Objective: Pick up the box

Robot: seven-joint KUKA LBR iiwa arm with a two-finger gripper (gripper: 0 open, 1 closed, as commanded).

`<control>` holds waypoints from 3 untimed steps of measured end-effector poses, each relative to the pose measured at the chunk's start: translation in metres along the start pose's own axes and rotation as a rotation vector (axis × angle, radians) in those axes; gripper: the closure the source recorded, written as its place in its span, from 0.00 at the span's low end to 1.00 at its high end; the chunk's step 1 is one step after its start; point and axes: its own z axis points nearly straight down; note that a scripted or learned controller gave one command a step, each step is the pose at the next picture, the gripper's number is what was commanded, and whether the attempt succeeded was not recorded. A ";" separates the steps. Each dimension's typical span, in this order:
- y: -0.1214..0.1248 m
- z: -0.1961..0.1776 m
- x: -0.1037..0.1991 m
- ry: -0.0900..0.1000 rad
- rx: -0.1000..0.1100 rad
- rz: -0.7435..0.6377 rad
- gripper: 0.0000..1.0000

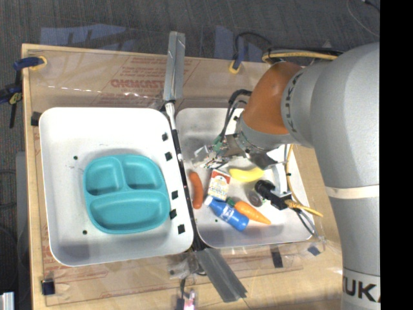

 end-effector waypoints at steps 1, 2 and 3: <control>-0.049 0.008 0.004 0.007 0.020 0.181 0.00; -0.048 -0.002 0.003 0.006 0.019 0.178 1.00; -0.048 -0.002 0.003 0.005 0.019 0.178 0.00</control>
